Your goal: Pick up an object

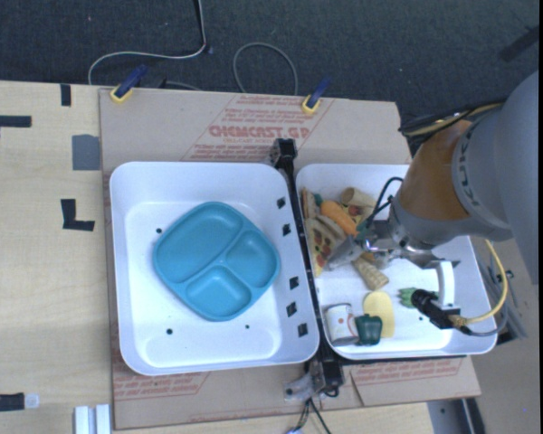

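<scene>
Right now we judge the reach underway: our pincer [360, 250], its spread impossible to tell, sits low among the toys [330, 224] in the right bin [452, 346], needing a firm close next.

We see our grey arm [511, 165] reaching in from the right, orange band [432, 183] bent downward, end effector [360, 247] lowered at its tip.
</scene>
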{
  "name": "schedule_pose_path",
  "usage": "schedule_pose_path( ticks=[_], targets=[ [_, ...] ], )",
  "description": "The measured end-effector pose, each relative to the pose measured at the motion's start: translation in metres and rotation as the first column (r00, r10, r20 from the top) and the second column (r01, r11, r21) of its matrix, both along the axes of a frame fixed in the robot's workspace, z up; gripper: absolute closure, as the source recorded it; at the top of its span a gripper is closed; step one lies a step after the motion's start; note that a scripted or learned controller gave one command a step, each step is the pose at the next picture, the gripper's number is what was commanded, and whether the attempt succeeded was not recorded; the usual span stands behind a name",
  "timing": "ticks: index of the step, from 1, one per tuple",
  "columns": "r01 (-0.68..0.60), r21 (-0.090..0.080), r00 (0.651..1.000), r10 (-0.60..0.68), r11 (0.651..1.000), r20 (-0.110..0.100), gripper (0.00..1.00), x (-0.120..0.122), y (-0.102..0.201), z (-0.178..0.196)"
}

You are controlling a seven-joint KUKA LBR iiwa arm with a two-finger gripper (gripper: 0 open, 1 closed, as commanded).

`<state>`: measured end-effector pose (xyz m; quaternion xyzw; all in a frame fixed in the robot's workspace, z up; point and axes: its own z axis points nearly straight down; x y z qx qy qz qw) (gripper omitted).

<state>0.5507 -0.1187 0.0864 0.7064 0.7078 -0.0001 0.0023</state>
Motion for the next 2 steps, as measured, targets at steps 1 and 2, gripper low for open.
schedule_pose_path(
  ticks=[1, 2],
  targets=[
    [0.01, -0.008, 1.0, -0.01, 1.0, -0.01, 0.0, 0.1002, 0.0102, -0.0005],
    [0.004, -0.002, 1.0, -0.005, 1.0, -0.017, 1.0, 0.1007, 0.0142, 0.0077]
  ],
)
